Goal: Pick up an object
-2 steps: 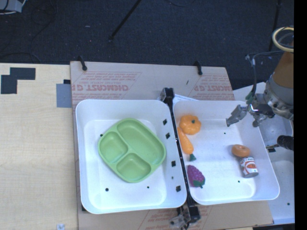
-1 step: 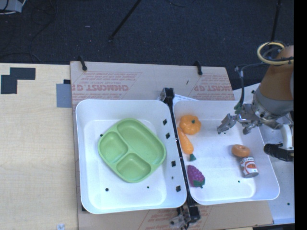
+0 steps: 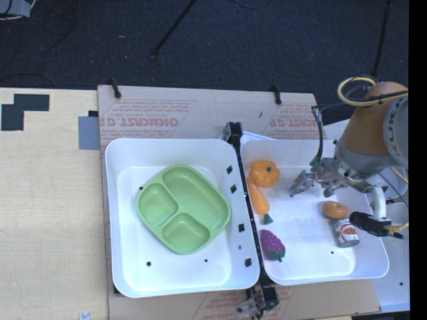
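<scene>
My gripper hangs over the right bin, upper middle part, fingers pointing left. Jaws look spread, nothing between them. Under and around the tips: bare white bin floor.

Room: open floor runs below my fingers down through the bin's centre to its near rim. Left of the fingertips there is a gap before the nearest object. Above me the far wall of the bin is close.

Objects in the right bin, going outward:
- Orange pumpkin-shaped toy, left of my fingers, near the divider between the bins, apart from the tips.
- Carrot just below the pumpkin, lying lengthwise along the divider, green end toward the near side.
- Purple grape bunch further down along the same edge, near the bin's lower left corner.
- Small orange-brown rounded item to the right and below my wrist, close to the arm.
- Small can with a red-and-white label just below that, tipped on its side, near the right wall.

My own wrist and cabling crowd the right wall area above the can.

Left bin: a green divided plate sits in its middle, three compartments, well apart from me across the divider.

Bench surface to the far left is pale wood.
</scene>
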Robot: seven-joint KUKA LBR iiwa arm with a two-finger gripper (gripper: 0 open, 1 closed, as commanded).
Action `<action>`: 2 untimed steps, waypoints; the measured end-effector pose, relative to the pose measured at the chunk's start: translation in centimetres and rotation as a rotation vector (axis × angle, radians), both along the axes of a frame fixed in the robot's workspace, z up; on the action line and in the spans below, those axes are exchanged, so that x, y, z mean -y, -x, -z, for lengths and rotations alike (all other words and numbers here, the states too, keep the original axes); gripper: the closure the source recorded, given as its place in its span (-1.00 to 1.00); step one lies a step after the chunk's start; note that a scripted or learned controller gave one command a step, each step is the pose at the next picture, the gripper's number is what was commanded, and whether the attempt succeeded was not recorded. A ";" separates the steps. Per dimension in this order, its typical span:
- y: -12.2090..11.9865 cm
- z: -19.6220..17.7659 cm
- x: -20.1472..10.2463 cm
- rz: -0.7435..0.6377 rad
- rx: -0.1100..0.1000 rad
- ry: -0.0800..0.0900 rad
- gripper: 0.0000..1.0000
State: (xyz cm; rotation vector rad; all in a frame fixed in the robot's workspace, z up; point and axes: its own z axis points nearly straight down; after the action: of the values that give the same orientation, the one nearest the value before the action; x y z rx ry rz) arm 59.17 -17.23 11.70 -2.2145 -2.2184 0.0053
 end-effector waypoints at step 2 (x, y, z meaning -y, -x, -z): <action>0.1 -5.6 0.6 0.005 0.009 0.003 1.00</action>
State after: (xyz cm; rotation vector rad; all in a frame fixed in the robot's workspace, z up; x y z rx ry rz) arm 59.06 -17.79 17.34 -2.2259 -2.2192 -0.0009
